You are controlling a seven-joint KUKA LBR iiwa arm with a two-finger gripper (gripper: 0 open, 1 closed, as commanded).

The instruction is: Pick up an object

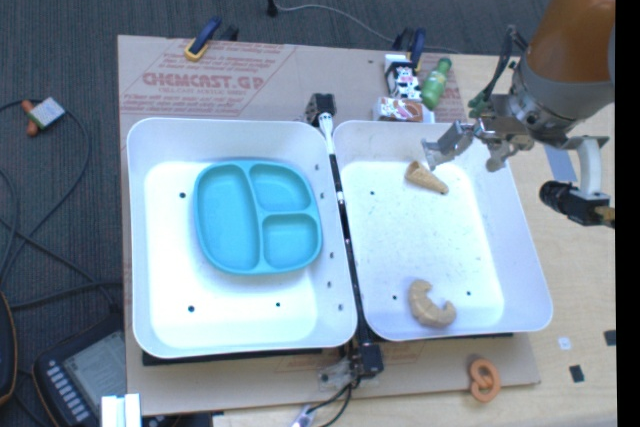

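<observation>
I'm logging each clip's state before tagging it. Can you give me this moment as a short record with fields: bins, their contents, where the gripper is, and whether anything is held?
left bin: holds a blue divided plate
right bin: holds two tan pieces
wedge-shaped piece: near the far edge of the right bin
curved piece: near the near edge of the right bin
gripper: above the far edge of the right bin, next to the wedge-shaped piece
held: nothing seen between the fingers
</observation>
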